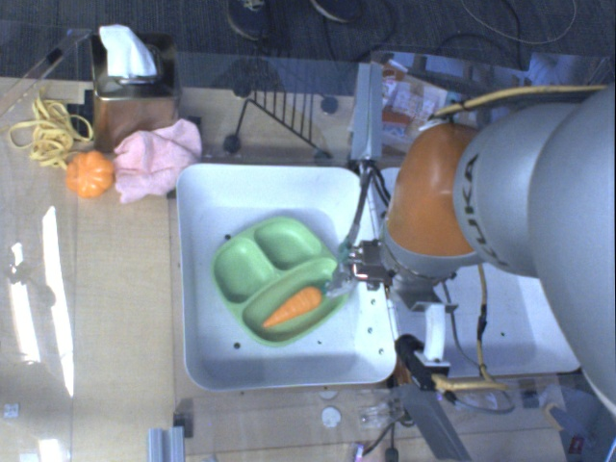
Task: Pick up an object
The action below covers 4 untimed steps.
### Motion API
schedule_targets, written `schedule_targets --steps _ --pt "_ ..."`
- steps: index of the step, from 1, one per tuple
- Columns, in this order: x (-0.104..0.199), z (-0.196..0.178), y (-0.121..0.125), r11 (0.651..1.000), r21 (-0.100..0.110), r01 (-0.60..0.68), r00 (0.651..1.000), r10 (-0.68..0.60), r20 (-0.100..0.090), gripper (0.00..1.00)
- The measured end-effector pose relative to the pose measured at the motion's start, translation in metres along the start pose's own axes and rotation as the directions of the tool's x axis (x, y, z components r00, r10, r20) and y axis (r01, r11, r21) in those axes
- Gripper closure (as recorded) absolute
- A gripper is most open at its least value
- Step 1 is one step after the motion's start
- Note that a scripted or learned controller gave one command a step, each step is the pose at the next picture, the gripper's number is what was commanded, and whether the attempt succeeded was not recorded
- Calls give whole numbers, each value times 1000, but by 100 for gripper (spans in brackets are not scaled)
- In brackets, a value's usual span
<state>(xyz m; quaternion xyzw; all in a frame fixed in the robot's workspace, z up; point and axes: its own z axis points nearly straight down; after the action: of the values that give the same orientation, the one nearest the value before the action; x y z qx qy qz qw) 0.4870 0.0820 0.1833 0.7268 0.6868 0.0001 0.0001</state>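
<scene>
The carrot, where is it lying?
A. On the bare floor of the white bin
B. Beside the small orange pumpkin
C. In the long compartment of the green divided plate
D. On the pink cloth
C: the carrot lies in the long compartment of the green divided plate, which sits in the white bin.
</scene>
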Motion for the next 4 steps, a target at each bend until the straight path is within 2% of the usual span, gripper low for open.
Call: schedule_targets --steps 1,2,3,4 --pt "58 81 10 995 -1 99 995 -99 -1 0" --pt "57 72 12 996 -4 95 996 -95 1 100" --pt "104 -217 0 997 -2 -83 997 83 0 100" --pt "154 -77 25 994 2 -110 994 110 1 100"
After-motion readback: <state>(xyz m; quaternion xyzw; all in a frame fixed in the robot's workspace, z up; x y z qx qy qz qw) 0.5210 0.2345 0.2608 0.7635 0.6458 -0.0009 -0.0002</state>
